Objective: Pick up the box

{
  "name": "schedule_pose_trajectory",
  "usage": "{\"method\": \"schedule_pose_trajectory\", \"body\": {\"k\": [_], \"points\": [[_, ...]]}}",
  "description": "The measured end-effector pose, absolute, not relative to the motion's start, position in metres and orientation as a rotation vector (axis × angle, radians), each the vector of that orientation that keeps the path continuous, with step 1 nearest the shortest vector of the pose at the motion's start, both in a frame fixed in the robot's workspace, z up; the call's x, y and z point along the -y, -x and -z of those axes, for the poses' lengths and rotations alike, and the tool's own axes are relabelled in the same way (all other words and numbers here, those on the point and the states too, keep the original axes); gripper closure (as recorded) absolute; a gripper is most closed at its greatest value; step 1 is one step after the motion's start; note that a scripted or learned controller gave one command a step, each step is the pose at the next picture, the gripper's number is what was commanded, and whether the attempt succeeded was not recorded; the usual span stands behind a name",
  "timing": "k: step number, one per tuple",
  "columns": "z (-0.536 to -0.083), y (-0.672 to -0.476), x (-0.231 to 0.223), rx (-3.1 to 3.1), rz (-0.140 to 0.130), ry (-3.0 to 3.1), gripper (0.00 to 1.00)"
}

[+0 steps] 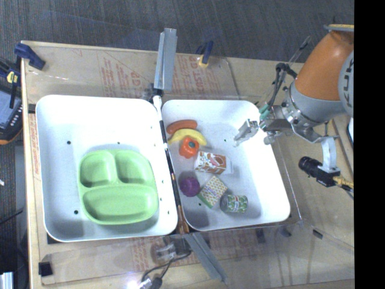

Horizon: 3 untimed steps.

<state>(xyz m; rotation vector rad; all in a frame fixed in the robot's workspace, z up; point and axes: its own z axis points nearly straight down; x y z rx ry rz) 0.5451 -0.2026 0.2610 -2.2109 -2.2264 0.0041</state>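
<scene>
Two bins sit side by side: the left bin (48, 161) holds a green tray (117, 186). In the right bin (271, 179), the box (212, 162) lies mid-bin among a pepper (189, 147), a plum (190, 185) and a can (234, 203). The gripper (245, 131) hovers up-right of it; whether its jaws are open I cannot tell. Best to descend centred on the box, clear of the pepper.

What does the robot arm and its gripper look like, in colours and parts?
The arm is grey metal with a large rounded orange band above the wrist. Thin dark cables run along the wrist. The gripper is small, silvery metal, with slim fingers. No markings are readable.
</scene>
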Motion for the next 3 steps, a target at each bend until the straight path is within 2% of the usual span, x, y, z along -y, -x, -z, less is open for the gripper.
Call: {"method": "schedule_pose_trajectory", "body": {"k": [1, 2, 3], "points": [[-0.181, -0.518, 0.137, 2.242, -0.006, 2.195, 0.00], [-0.092, -0.495, 0.165, 2.263, -0.001, 2.179, 0.00], [-0.101, -0.495, 0.165, 2.269, -0.004, 2.172, 1.00]]}}
